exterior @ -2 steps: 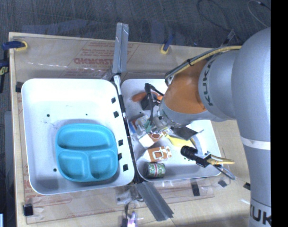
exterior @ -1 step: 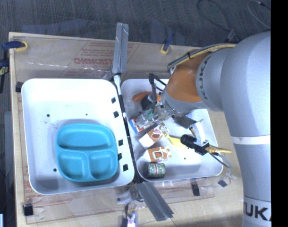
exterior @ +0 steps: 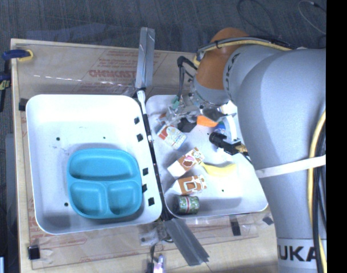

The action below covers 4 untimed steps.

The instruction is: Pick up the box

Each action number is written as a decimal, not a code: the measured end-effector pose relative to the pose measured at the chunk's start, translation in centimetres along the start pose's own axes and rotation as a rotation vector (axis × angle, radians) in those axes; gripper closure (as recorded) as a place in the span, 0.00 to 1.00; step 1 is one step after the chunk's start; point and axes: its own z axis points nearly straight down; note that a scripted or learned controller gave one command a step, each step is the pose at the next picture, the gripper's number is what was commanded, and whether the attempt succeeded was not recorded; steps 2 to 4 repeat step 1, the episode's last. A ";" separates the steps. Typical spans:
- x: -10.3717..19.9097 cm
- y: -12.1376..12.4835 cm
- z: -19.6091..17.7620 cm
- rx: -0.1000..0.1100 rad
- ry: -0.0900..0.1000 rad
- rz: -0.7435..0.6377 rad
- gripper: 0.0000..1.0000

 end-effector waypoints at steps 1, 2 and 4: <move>2.6 -3.6 -0.1 -0.003 -0.001 0.040 0.00; 2.6 -3.6 -0.1 -0.003 -0.001 0.040 0.00; 2.6 -3.6 -0.1 -0.003 -0.001 0.040 0.00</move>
